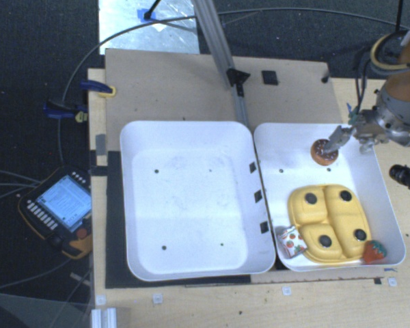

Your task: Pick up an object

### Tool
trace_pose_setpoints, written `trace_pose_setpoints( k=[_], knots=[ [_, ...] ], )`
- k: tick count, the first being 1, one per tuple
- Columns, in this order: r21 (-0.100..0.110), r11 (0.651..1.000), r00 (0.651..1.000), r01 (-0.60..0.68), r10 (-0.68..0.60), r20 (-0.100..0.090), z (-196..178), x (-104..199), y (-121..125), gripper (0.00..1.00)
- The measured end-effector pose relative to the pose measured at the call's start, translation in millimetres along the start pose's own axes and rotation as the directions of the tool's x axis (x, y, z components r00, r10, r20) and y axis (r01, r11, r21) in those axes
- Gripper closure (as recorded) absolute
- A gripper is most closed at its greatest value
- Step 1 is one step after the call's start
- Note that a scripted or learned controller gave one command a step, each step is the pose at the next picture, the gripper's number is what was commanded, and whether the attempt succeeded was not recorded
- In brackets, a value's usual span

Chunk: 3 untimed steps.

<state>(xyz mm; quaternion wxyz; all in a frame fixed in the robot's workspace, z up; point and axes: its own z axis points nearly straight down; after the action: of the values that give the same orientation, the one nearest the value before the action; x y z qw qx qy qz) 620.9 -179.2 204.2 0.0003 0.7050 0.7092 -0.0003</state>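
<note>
In the right bin a small brown round object sits near the far side. A large yellow moulded piece with black dots fills the bin's near half. A small red-and-white packet lies at its left corner, and a red strawberry-like toy at its right corner. My gripper reaches in from the right and hangs just to the right of the brown object, its tip close to it. No object shows between its fingers.
The left bin lies beside the right one. A metal pole slants across the far bench. A handheld pendant and cables lie on the floor at left. Clamps grip the bench's left edge.
</note>
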Motion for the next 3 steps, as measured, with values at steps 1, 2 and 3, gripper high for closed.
trace_pose_setpoints(
  k=[1,2,3],
  knots=[
    [-0.001,1.000,1.000,-0.003,0.003,0.001,40.8,-2.4,1.6,0.00],
    [0.000,1.000,1.000,-0.004,0.004,0.000,82.3,-2.9,-1.7,0.00],
    [-0.005,1.000,1.000,-0.003,0.003,0.001,69.4,-3.2,-0.2,1.00]
  ],
)
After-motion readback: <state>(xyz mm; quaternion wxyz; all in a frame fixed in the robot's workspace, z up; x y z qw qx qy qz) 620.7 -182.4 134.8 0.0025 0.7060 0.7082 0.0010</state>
